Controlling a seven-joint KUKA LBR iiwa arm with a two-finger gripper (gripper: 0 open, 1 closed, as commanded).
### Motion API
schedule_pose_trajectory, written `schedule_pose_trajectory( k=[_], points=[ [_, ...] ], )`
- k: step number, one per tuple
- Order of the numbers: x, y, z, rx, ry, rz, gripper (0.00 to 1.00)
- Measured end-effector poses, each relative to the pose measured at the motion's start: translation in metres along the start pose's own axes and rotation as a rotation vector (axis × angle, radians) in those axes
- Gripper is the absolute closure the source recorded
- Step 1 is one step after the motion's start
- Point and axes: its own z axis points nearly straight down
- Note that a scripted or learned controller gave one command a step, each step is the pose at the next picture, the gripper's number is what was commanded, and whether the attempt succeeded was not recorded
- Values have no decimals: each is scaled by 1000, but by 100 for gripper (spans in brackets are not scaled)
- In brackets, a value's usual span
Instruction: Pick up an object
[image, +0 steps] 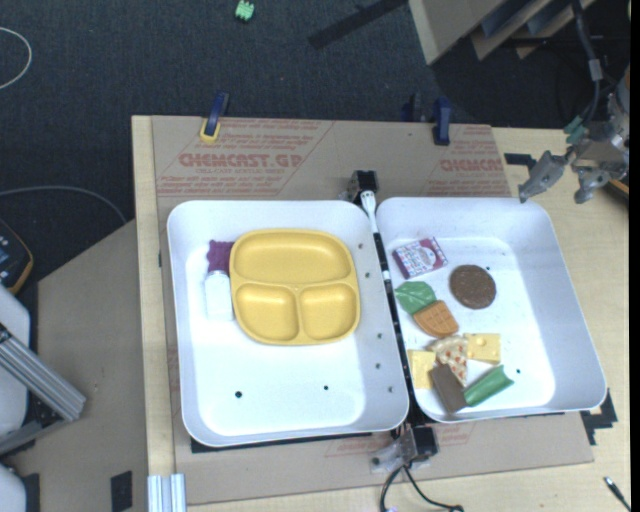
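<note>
On the bench two bins hold toys, and the pincer hovers spread apart over the right bin's corner.

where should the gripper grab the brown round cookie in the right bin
Come straight down on the brown cookie and close across its rim. It lies flat and round, so any width works, and it sits apart from the packet and leaf, leaving finger room. The gripper is outside the bin.

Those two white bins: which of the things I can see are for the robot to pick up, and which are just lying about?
For the job:
gripper
brown disc
green leaf piece
cheese wedge
green stick
printed packet

Just lying about:
yellow divided tray
blue clamp
cardboard sheet
</note>
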Motion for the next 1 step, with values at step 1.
schedule_pose_trajectory(
  k=[1],
  points=[
    [1, 2, -10, -14, -4, -3, 0]
  ],
)
